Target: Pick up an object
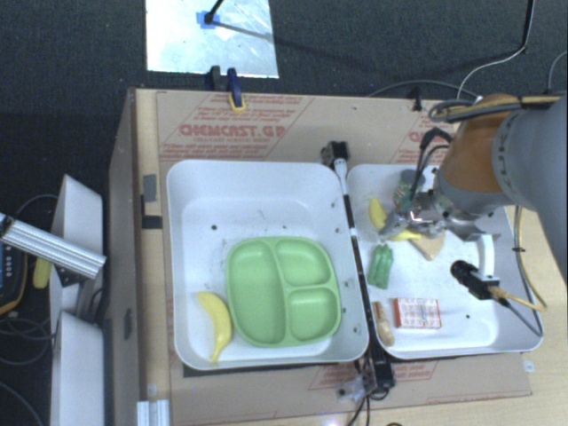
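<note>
My gripper (410, 223) is low in the right bin (461, 340), near its upper left part. It hovers over a small yellow item (407, 235) and a tan wedge (429, 246). A yellow piece (377, 212) lies just left of it by the bin's left wall. Below that sits a green bottle-shaped toy (380, 265). A red and white packet (416, 312) and a tan cylinder (383, 323) rest near the bin's front edge. Nothing visibly sits between the fingers.
The left bin (191, 193) holds a green divided plate (284, 289) and a yellow banana (216, 323) at its front left. The arm's grey body and orange band (470, 153) cover the right bin's upper right.
</note>
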`<move>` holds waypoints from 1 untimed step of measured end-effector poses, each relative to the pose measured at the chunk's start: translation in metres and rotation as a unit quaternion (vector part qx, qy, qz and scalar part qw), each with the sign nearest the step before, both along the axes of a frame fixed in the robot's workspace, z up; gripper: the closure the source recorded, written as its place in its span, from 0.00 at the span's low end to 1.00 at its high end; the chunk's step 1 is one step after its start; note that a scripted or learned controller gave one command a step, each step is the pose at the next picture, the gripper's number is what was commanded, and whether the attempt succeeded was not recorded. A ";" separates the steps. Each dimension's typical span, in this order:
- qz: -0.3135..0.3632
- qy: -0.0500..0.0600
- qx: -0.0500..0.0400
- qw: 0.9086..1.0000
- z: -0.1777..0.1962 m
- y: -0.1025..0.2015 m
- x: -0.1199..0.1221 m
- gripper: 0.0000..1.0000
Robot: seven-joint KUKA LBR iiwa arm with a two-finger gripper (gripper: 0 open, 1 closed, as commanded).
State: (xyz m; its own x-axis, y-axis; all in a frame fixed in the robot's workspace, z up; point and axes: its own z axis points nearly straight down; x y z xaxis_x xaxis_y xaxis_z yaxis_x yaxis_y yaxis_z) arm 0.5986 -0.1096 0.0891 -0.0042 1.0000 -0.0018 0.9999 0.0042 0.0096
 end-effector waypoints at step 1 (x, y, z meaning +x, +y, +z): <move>0.000 -0.002 -0.002 1.000 0.012 -0.003 0.001 1.00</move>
State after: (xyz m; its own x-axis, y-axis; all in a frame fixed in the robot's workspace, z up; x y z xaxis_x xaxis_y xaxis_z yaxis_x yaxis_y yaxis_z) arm 0.5999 -0.1122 0.1013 -0.0035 1.0000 -0.0064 0.9999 0.0036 0.0143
